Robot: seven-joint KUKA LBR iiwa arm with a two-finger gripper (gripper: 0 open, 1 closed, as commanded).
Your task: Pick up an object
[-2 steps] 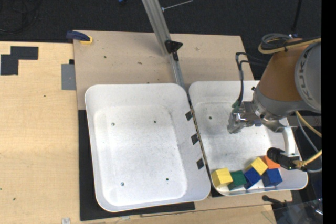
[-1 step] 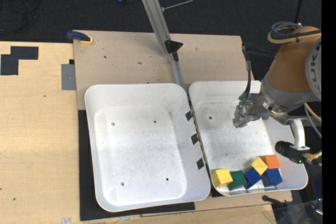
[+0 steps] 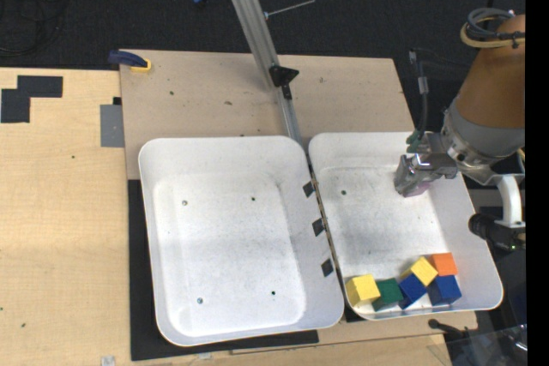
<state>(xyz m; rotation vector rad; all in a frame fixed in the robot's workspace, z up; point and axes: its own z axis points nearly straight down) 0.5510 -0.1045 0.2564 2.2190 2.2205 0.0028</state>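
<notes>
Six blocks by my count, huddled in the near corner of the right bin (image 3: 480, 291): two yellow blocks (image 3: 363, 287), two blue blocks (image 3: 444, 291), one green block (image 3: 388, 294) and one orange block (image 3: 443, 262). They sit touching, some half hidden, so a seventh could be tucked behind.

Gripper (image 3: 413, 176) hangs over the far end of that same bin, well apart from the cluster. I cannot tell how its jaws stand; nothing shows in them.

Risks as I judge them:
- blocks packed tight against the bin wall, so no room for the gripper on either side
- a descent onto a block top would shove the pile, not take one
- edge blocks may skid along the wall.

Two bins; the left bin (image 3: 163, 184) sits beside the right one.
</notes>
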